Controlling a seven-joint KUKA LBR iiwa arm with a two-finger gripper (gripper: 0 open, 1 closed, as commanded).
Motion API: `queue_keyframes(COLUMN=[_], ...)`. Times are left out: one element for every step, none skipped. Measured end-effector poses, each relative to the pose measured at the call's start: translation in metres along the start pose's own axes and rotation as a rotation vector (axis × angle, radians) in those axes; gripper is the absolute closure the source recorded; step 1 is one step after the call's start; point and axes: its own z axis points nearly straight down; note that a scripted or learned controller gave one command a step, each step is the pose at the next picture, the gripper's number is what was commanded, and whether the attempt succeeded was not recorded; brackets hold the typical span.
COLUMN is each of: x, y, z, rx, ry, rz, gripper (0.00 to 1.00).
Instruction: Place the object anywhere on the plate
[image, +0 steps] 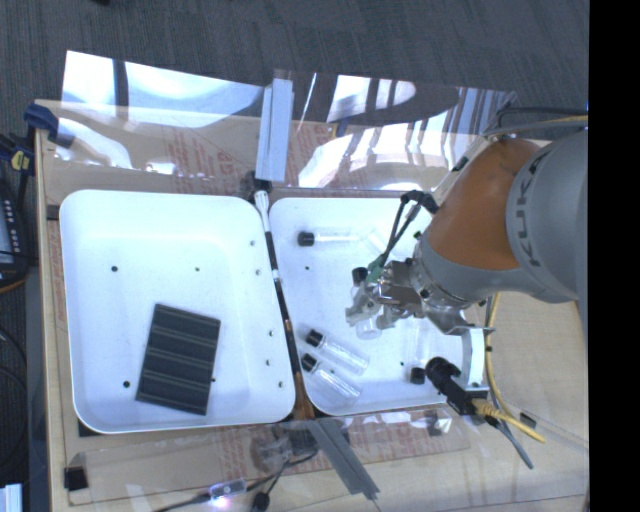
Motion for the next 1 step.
queue_keyframes(x=[0.0931], y=[0.0576], z=[0.0429], rx=[0.004], ry=[-0.001], rz=[-0.133], gripper=[1.00])
